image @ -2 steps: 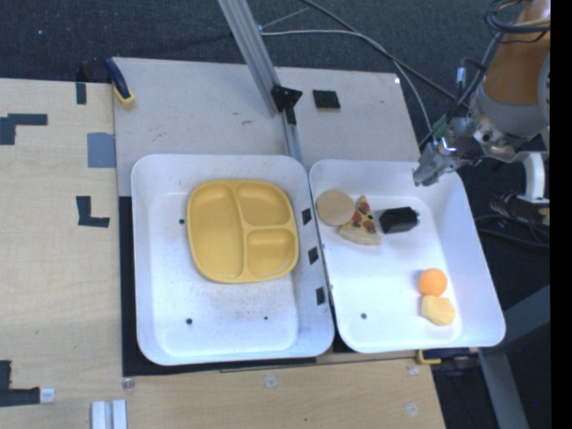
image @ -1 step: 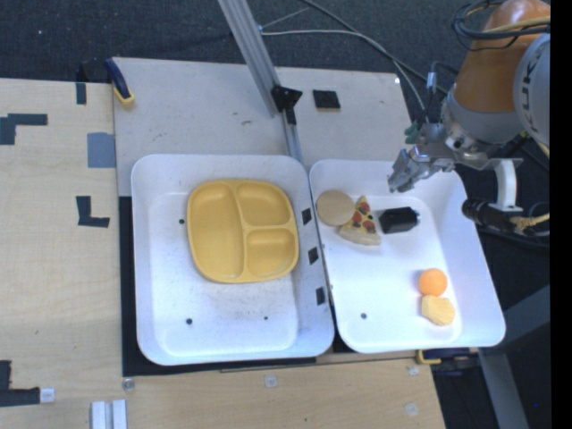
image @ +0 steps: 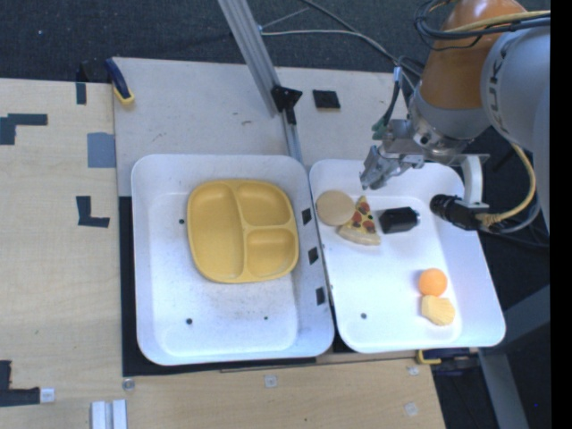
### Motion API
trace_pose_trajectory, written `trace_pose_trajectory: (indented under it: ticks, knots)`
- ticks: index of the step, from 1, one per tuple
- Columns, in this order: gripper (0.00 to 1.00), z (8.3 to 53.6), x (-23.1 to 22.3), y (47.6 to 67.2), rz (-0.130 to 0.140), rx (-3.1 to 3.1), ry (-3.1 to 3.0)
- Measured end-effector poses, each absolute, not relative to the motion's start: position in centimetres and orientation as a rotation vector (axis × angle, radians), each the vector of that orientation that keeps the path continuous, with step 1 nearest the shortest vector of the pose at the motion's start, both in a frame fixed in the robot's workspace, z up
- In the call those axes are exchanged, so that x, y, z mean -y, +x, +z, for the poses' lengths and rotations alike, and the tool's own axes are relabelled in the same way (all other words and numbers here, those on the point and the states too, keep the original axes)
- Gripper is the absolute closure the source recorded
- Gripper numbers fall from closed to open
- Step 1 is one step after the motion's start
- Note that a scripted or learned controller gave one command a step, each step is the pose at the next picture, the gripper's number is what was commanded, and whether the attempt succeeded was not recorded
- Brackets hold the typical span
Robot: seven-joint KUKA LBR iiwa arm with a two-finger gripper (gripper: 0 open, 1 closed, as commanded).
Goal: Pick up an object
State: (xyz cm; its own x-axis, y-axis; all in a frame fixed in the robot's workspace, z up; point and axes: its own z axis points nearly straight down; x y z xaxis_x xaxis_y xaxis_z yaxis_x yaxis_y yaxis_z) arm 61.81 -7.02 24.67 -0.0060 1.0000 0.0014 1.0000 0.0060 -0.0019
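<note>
Yellow chunk (image: 438, 311) and orange ball (image: 433, 281) lay nearest, right bin (image: 474, 329). Pizza slice (image: 361, 224), tan disc (image: 336, 207), black block (image: 399, 219) clustered farther back. Claw (image: 375, 175) hovered above cluster, likely lining up; grip state unclear, nothing visibly held.

Left shallow white plastic bin (image: 161, 266), holding a yellow three-compartment plastic tray (image: 242, 231) | right shallow white plastic bin (image: 474, 324) | pale wooden bench (image: 54, 266) with dark tape marks | slanted grey metal pole (image: 246, 34)
</note>
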Motion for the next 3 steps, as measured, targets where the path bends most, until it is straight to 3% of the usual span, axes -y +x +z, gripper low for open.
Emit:
trace_pose_trajectory:
  ticks: [3]
  knots:
    - [1.0, 24.5, -8.3, 61.6, 0.001, 2.227, -2.213]
